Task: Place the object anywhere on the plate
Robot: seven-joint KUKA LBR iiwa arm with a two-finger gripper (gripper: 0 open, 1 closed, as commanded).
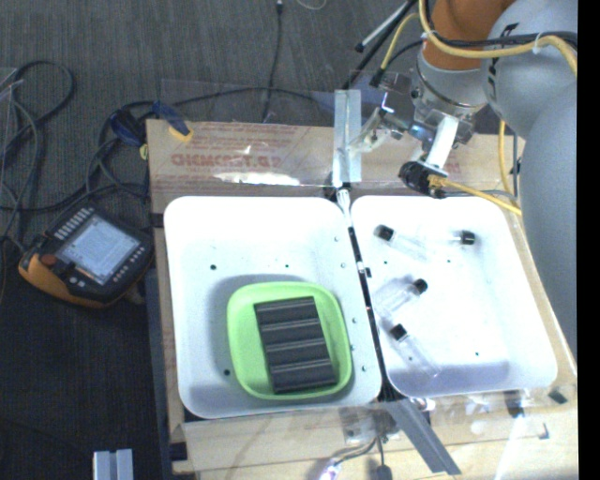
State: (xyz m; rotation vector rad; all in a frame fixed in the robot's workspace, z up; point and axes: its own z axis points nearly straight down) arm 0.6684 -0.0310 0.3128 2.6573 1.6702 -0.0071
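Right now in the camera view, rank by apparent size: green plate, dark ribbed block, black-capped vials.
1. Green plate.
2. Dark ribbed block, lying on it.
3. Black-capped vials, four in the right bin, alike in size, so unranked among themselves.

The smooth pale-grey arm [553, 112] carries a glossy orange band [469, 19] above a ringed silver wrist [452, 82]. Behind the metal gripper [386, 117], yellow cables [424, 26] loop.

Green square plate [240, 337] with rounded corners, flat at six o'clock in the left bin [197, 244]. On its middle, a dark grey ribbed block [295, 344], lying flat, long side running twelve to six, top end leaning slightly toward eleven.
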